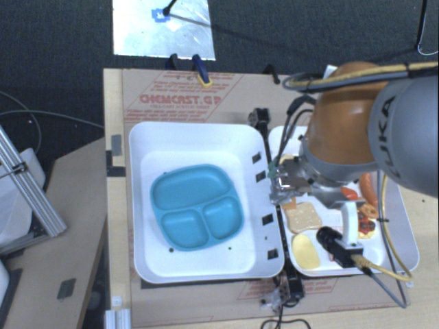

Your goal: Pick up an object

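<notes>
You look down from one fixed camera above the bench [178, 91], tilted at a slant, far enough back to take in both white bins: the left bin [147, 149] in full, the right bin [405, 252] partly behind the arm [370, 125] entering from your right.

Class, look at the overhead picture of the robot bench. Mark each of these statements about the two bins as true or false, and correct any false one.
1. The blue divided tray lies in the left bin. True.
2. The blue tray has five compartments. False: three.
3. The arm hangs over the right bin. True.
4. The yellow piece lies on the blue tray. False: it lies in the right bin, below the toast slice.
</notes>
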Tool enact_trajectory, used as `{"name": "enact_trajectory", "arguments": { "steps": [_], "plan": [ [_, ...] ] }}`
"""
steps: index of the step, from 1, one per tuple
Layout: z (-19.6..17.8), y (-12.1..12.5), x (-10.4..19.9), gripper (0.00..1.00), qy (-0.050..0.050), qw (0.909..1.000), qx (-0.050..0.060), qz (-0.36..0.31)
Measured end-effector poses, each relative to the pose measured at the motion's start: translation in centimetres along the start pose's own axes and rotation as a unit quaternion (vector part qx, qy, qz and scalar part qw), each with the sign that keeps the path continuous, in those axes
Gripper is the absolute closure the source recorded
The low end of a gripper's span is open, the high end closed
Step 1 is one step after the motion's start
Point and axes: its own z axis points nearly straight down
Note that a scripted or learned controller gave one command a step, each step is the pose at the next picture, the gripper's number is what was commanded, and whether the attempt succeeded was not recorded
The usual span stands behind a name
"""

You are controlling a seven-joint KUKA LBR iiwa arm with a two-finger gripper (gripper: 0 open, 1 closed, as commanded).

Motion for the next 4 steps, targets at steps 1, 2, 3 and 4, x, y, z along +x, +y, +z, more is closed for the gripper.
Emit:
{"name": "enact_trajectory", "arguments": {
  "steps": [1, 2, 3, 4],
  "plan": [
    [-1.5, 0.2, -0.1, 1.00, 0.001, 1.0000, -0.004, -0.002],
    [-7.2, 0.1, -2.3, 1.00, 0.000, 1.0000, -0.007, 0.001],
    [-2.5, 0.0, -7.7, 1.00, -0.001, 1.0000, -0.002, 0.003],
    [0.2, 0.1, -6.4, 1.00, 0.000, 1.0000, -0.002, -0.001]
  ]
}}
